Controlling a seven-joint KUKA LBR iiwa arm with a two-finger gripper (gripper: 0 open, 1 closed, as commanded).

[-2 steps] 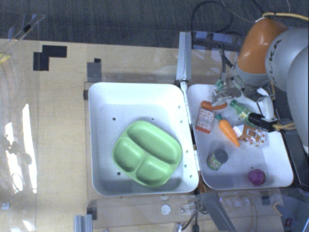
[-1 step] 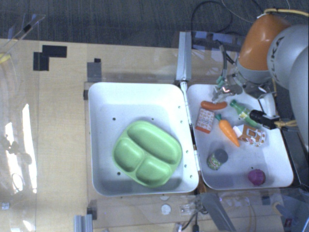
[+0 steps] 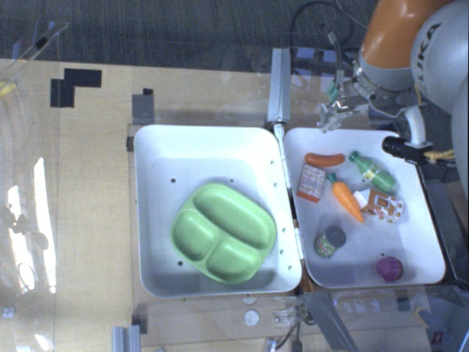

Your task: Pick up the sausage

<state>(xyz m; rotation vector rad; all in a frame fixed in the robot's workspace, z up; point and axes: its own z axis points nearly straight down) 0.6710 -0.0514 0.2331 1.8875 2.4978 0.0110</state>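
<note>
Gripper (image 3: 331, 116) hanging above far edge of right bin (image 3: 432, 259), finger state impossible to tell, sausage (image 3: 324, 160) lying just near of it, untouched.

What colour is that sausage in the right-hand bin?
The sausage is reddish orange, seen in the camera view near the bin's far edge.

the arm (image 3: 421, 35) is cut off by the top and right edges. the pincer (image 3: 333, 114) is small and tangled with cables, so its fingers' state cannot be told. print on the red packet (image 3: 311, 182) and the patterned box (image 3: 384, 206) is too small to read.
</note>
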